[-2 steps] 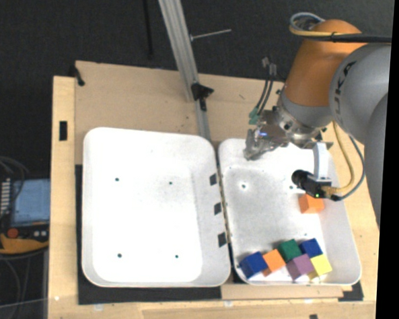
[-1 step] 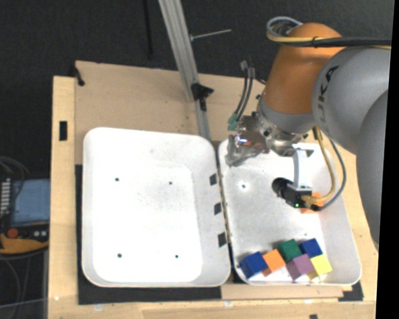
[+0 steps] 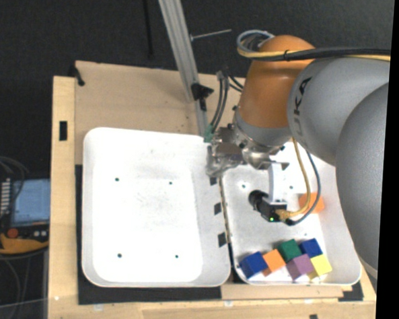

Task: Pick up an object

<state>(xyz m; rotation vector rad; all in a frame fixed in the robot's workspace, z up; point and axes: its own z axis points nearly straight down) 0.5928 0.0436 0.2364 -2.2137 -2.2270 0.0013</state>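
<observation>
Several small blocks lie bunched in the front corner of the right bin [image 3: 245,192]: a blue one [image 3: 252,263], an orange one [image 3: 273,260], a green one [image 3: 289,249], a second blue one [image 3: 310,247], a purple one [image 3: 302,265] and a yellow one [image 3: 321,265]. An orange piece [image 3: 318,204] peeks out beside the arm's cable further back. My gripper [image 3: 220,160] hangs at the back left of the right bin, over the wall shared with the left bin [image 3: 143,206], well away from the blocks. The wrist hides its tip.
The grey arm with its orange band [image 3: 275,79] covers the back right of the right bin. A slanted metal rail [image 3: 182,53] rises behind the bins. A blue device [image 3: 32,202] and cables lie off the bench at the left.
</observation>
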